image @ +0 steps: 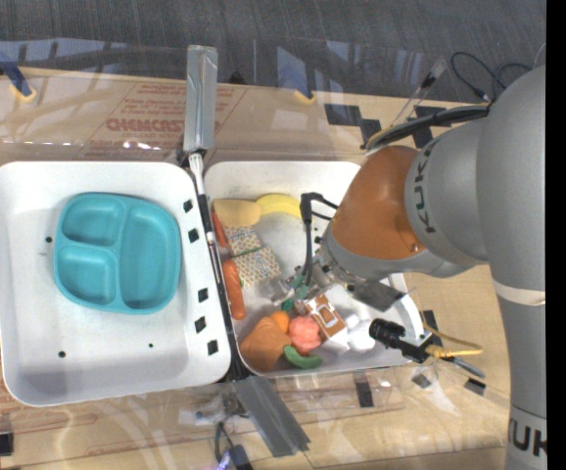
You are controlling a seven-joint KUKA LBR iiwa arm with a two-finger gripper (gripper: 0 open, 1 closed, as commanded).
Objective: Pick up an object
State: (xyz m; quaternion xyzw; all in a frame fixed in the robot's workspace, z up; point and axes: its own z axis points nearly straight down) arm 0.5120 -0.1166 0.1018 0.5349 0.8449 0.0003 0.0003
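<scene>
Even bright overhead light; glare streaks on clear plastic sheeting (117, 116); soft shadows; slight overall blur.

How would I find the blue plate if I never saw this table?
Look at the two white bins; go to the left bin, the one away from the grey and orange arm. The teal divided plate lies flat in its upper half. It has three sections and is alone there, while the toy food is piled in the right bin.

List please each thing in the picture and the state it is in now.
Teal tray: lying flat in the left bin, nothing on it.
Right bin: holds a pile of toy food.
Banana: lying at the pile's far end.
Gripper: down over the pile.
</scene>
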